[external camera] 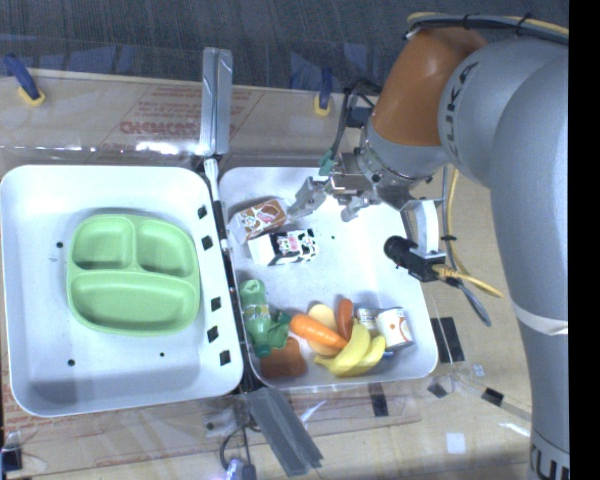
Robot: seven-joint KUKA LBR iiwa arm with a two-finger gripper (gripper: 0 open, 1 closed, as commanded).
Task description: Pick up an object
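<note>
While the grey arm (500, 168) with its orange band reaches in from the right, its gripper (325, 196) hangs over the far edge of the right bin (405, 218), above bare white floor; whether it is apart or together cannot be told from this slanted view, and nothing shows between its tips.

Just beside the gripper, toward the bin's far left corner, lies a small brown packet (258, 216), and touching it on the near side sits a black-and-white carton (294, 246). Along the bin's near edge the rest of the toy food is heaped together: a green bottle (253, 301) at the left wall, a dark green leafy piece (270, 333) below it, a brown lump (285, 361) in the near left corner, an orange carrot (318, 332) lying tilted across the middle, a yellow banana (357, 353) curving next to it, and a small can (392, 326) toward the near right corner.

In the left bin (30, 268), a green divided tray (135, 273) rests flat near the middle, well apart from everything else.
</note>
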